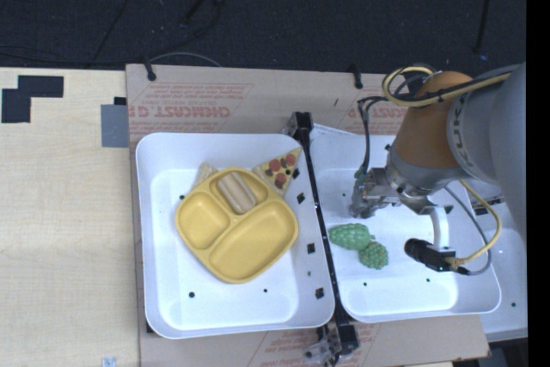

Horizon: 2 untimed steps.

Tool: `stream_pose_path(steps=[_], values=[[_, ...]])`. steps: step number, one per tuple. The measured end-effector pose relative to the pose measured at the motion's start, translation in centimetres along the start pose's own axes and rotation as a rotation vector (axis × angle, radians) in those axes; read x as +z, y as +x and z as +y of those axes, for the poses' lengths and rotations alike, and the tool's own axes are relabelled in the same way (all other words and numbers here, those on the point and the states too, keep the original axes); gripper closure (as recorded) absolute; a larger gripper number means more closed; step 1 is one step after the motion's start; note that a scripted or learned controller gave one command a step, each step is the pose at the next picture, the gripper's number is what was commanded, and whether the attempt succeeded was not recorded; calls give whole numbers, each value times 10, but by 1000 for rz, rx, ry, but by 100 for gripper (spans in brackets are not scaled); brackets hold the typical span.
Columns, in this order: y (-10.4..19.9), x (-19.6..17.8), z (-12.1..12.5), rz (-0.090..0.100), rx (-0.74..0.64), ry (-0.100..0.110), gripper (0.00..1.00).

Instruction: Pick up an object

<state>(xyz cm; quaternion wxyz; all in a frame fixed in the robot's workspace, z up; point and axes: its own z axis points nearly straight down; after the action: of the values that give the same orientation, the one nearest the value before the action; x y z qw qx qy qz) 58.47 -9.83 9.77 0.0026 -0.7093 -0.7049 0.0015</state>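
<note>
A green knobbly toy (360, 242) lies in the right bin (412, 301), near its left wall. My gripper (364, 200) hangs just above and behind it, pointing down into the bin. Nothing shows between gripper and toy. In the left bin (163, 271) rests a yellow divided plate (238, 224) with a tan bread-like piece (235, 191) in its upper compartment. A pizza slice toy (281, 168) lies against the plate's upper right edge.
The divider (314, 211) between the two bins runs just left of the green toy. The arm's grey body and orange band (430, 133) cover the right bin's upper right part. Cardboard (223, 103) lies behind the bins.
</note>
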Motion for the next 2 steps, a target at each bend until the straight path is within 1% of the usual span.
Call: stream_pose_path(steps=[1,2], values=[[6,-46,6,-1,-7,-5,100],[4,-108,3,-2,-7,-6,100]])
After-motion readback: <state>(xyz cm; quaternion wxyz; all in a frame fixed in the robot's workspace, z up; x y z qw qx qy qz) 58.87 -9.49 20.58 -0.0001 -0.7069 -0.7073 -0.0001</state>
